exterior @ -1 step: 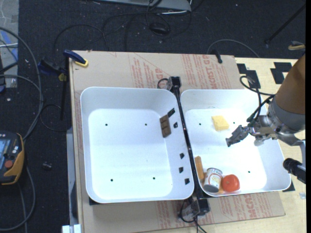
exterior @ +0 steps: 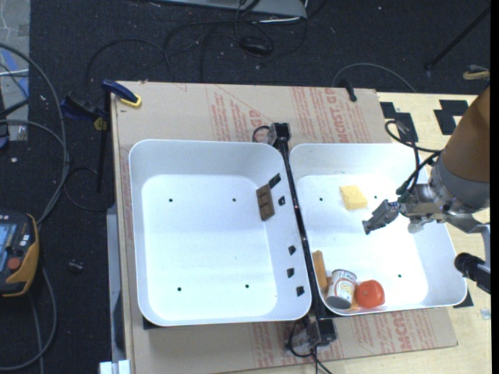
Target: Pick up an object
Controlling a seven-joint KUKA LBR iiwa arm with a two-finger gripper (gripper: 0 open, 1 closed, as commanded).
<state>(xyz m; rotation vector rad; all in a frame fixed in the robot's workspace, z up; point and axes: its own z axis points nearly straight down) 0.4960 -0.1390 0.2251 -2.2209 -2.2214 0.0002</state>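
The gripper (exterior: 380,216), fingers slightly parted and holding nothing, hovers over the right bin (exterior: 437,275), with the yellow block (exterior: 354,197) near at its 10 o'clock, closest of the objects

From my remote station, the only lettering I could find was red print on the cardboard sheet (exterior: 218,107) covering the worktop, running along its 12 o'clock and 6 o'clock edges. It lay reversed and too faint for me to read any word.
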